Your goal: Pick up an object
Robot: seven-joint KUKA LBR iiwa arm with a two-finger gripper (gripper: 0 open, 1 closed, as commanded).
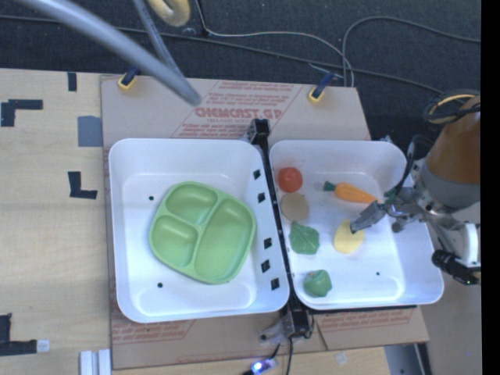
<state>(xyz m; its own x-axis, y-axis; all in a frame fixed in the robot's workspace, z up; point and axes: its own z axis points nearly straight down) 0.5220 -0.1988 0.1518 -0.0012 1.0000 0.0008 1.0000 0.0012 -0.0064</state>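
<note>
The gripper reaches into the right bin, tip just above the yellow lemon; whether its fingers are open or closed, I cannot tell

Two white bins of smooth, faintly glossy plastic, set on matt brown cardboard printed in red, over a pale wood-grain desk. Green divided plate in matt plastic; small toy foods such as the carrot smooth, plastic-looking. Dark matt carpet-like floor beyond.
</note>
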